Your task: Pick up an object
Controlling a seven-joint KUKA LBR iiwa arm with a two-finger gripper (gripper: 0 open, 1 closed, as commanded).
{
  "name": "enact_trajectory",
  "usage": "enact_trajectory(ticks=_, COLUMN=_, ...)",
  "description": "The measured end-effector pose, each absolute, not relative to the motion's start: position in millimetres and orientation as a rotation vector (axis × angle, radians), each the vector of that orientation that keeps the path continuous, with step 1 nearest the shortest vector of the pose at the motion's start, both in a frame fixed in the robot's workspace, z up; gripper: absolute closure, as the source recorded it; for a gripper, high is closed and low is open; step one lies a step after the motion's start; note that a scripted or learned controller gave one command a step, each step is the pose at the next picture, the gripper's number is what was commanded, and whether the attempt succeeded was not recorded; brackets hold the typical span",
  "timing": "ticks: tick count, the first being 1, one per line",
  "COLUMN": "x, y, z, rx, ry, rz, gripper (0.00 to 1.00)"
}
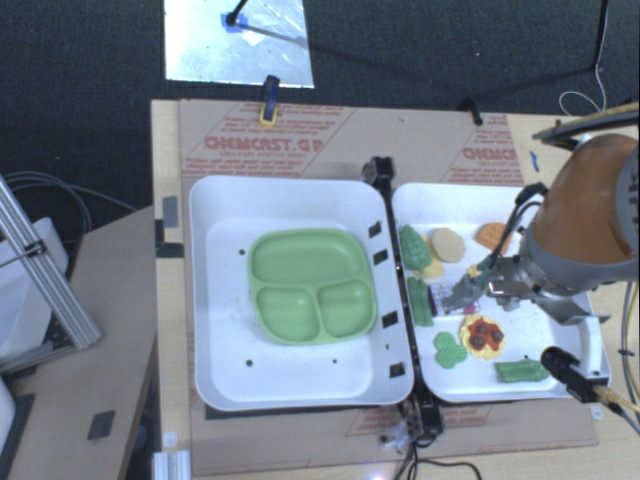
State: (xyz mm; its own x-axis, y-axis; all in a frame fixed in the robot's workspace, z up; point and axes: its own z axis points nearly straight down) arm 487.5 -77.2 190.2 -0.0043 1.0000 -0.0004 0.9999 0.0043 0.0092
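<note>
Small toy foods scattered in the right bin [420, 203], right of centre: a round tan piece [447, 244], an orange piece [490, 235] partly hidden by the arm, a green leafy piece [413, 247], a green stick [419, 302], a red-and-yellow piece [484, 336], 2 more green bits [450, 350] [521, 371] near the lower edge. Gripper [462, 294] low over the bin's middle; jaws too blurred to tell. Arm [590, 218] cut off at the right edge. Green 3-part plate [310, 285] in the left bin [215, 268]. Brown printed cardboard [330, 138] beneath both, dark carpet [80, 68] around, shiny sheet [238, 28] at upper left.
</note>
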Motion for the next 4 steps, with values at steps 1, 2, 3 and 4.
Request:
enact_trajectory(ticks=1, x=489.3, y=-124, z=84, rx=2.217, ry=2.212, rz=0.008, gripper=0.0)
enact_trajectory(ticks=2, x=492.9, y=-125, z=102, rx=2.207, ry=2.204, rz=0.015, gripper=1.0)
enact_trajectory(ticks=3, x=491.5, y=-125, z=100, rx=2.21, ry=2.208, rz=0.012, gripper=0.0)
enact_trajectory(ticks=4, x=573.5, y=-123, z=85, rx=2.208, ry=2.224, rz=0.007, gripper=0.0)
